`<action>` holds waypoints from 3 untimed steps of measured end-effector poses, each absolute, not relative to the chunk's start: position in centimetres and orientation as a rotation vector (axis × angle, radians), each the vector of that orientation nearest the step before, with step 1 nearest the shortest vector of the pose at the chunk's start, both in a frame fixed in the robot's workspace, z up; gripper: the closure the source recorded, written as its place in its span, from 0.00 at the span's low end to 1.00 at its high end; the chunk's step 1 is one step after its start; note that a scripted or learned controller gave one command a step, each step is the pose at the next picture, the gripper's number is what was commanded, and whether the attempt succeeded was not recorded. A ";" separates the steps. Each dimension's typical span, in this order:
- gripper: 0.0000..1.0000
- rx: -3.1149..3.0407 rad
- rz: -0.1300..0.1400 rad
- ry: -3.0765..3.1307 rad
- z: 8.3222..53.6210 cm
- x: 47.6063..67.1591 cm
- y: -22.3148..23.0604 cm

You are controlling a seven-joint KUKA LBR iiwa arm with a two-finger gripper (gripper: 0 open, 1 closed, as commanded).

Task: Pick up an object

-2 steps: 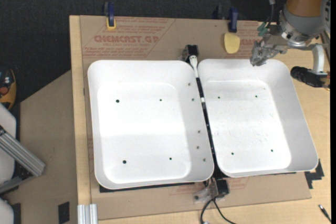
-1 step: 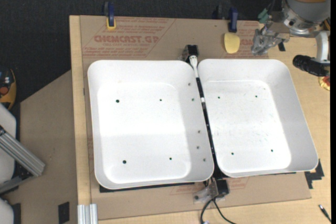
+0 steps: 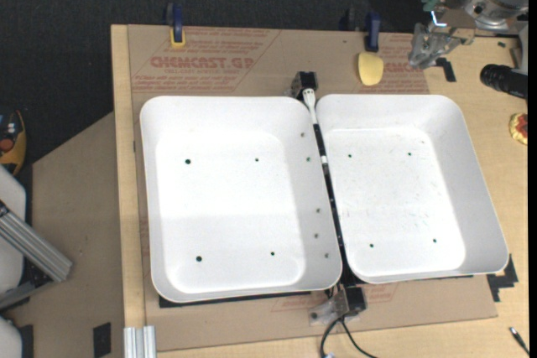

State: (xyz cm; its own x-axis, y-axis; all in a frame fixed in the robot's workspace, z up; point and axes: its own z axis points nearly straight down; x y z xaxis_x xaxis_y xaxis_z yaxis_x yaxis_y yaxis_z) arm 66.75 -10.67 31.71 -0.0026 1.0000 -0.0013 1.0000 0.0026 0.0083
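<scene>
Gripper (image 3: 428, 46) hangs over the far right of the surface (image 3: 252, 54), beyond both bins; fingers' state: you cannot tell. Yellow object (image 3: 370, 68) lies just left of it. Approach step: you'd shift left, then descend.

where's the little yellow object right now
The yellow object lies on the brown board just behind the right bin's back rim, below the blue clamp and left of the gripper.
</scene>
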 end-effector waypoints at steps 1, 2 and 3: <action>1.00 2.217 -0.005 2.238 20.1 66.5 0.6; 1.00 2.211 0.013 2.225 28.0 66.8 4.8; 1.00 2.218 0.008 2.216 32.8 66.7 3.2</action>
